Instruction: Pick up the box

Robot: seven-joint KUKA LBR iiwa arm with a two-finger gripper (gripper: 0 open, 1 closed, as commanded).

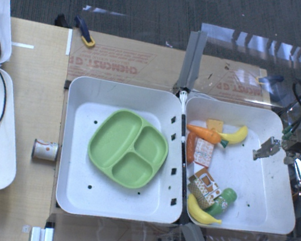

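A small brown and white patterned box [204,187] lies in the right bin [261,214], near its front left. It is wedged between a green bottle [224,199] and a yellow banana [201,210]. Further back lies a flat red and white carton [203,153], just below a carrot [204,134]. My gripper [266,148] hangs over the right side of that bin, well to the right of both boxes and apart from every object. Nothing is held in it.
A second banana [236,134] and a yellow block [215,125] lie at the back of the right bin. The left bin [76,133] holds a green divided plate [128,149]. A small can [45,150] lies on the bench to the left.
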